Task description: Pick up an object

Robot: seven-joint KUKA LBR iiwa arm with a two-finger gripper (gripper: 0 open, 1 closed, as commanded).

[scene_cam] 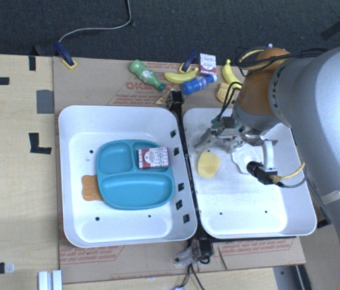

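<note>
One pale yellow rounded soft-looking object (208,164) lies centre-frame in the right white bin (290,222), just below-left of the gripper (218,136), fingers spread and empty, apparently poised for approach.

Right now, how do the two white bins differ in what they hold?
The left bin holds a blue divided plate with a small red and white carton on it, and an orange piece beside the plate. The right bin holds one pale yellow piece, lying loose. The gripper is over the right bin, not the left. Both bins are shallow and white.
</note>
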